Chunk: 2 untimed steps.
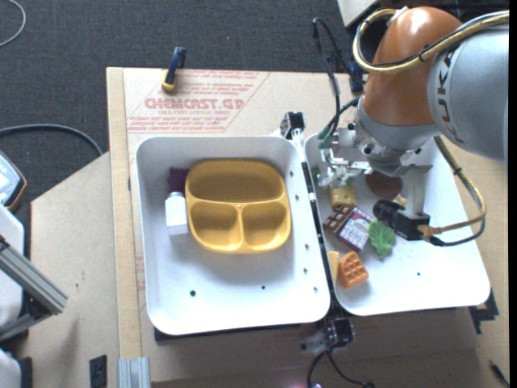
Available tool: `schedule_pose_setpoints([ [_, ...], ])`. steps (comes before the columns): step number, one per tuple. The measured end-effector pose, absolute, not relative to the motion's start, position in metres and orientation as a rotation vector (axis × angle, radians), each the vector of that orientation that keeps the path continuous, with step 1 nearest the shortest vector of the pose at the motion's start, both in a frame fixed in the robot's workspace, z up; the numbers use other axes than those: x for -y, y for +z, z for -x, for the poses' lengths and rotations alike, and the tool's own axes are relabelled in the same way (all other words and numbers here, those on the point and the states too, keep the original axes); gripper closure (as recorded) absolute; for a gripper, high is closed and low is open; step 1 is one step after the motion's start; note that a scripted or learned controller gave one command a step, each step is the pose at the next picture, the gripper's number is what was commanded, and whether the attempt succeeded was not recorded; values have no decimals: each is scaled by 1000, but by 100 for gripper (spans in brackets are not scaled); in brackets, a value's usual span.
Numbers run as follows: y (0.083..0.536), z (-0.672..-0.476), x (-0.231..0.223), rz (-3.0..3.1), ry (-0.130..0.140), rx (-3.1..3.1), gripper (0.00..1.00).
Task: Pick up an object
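The grey two-finger gripper (pixel 343 176) hangs over the right white bin (pixel 452 277), just above a small tan block (pixel 344 196); can't tell if it's gripping anything.

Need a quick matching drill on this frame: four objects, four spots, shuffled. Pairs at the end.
Things:
1. yellow divided tray
2. small white bottle
3. orange waffle toy
4. blue and yellow clamp

Places:
A. on the board's far edge, outside both bins
B. near end of the right bin
C. middle of the left bin
D. left bin, against the tray's left side

Pairs: 1-C, 2-D, 3-B, 4-A
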<state>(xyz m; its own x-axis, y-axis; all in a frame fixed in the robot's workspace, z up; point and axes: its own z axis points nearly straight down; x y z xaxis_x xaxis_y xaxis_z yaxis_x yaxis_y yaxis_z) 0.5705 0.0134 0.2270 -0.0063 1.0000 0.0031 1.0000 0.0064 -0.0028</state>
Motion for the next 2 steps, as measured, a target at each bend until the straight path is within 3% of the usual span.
schedule_pose_setpoints([
  [1,226,-559,-51,2213,2,2224,100],
  [2,228,-559,-47,2220,0,2221,100],
])
